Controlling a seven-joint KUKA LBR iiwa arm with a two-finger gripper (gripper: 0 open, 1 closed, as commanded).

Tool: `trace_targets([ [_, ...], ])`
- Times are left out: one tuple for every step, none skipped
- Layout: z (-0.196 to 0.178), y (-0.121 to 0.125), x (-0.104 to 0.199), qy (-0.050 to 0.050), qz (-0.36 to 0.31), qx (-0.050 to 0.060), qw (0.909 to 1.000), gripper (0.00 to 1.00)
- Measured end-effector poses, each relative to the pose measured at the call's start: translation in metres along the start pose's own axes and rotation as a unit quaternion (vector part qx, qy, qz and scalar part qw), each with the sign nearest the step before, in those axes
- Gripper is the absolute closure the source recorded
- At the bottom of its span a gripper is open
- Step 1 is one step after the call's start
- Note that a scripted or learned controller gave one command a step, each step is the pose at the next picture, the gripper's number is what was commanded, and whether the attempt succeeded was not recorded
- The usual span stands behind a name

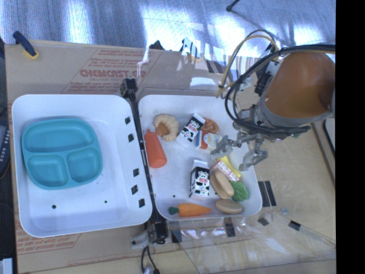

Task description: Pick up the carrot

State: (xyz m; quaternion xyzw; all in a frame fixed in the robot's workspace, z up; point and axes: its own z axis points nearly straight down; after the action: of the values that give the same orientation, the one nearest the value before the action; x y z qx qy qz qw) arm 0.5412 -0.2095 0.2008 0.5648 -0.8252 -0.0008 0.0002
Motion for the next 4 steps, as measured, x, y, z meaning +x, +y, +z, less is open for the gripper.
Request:
trace_targets([
  [0.109,0.095,-0.081,-0.005,0.009,0.006,0.9999,0.00],
  [0.106,0.092,-0.079,-0.003,0.115,0.011,0.9932,0.00],
  [0.104,0.090,-0.081,-0.005,0.239,0.013,0.9709,0.00],
  [0.021,0.042,-0.076,-0.002,0.206,0.005,0.9785,0.00],
])
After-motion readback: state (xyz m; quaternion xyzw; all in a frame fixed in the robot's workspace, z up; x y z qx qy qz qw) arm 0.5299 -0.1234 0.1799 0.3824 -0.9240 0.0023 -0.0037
